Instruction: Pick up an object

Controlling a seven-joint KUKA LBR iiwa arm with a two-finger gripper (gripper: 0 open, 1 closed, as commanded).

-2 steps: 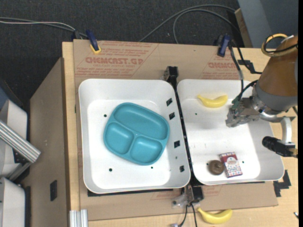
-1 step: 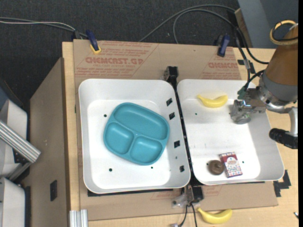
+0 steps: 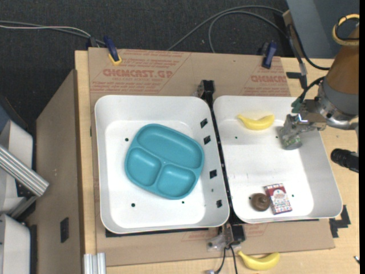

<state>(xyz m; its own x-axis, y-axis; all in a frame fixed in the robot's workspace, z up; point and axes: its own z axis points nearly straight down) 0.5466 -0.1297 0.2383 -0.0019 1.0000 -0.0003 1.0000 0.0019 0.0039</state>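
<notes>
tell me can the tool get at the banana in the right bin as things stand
Probably yes: the tool hangs just right of the banana, which lies alone on the right bin floor with nothing between them.

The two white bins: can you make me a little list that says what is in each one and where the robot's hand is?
left bin: one blue divided plate, lying flat near the middle
right bin: a banana near the back, a small brown round thing and a red and white card box side by side near the front
gripper: over the back right part of the right bin, right of the banana
outside the bins: a second banana on the bench in front of the right bin
</notes>
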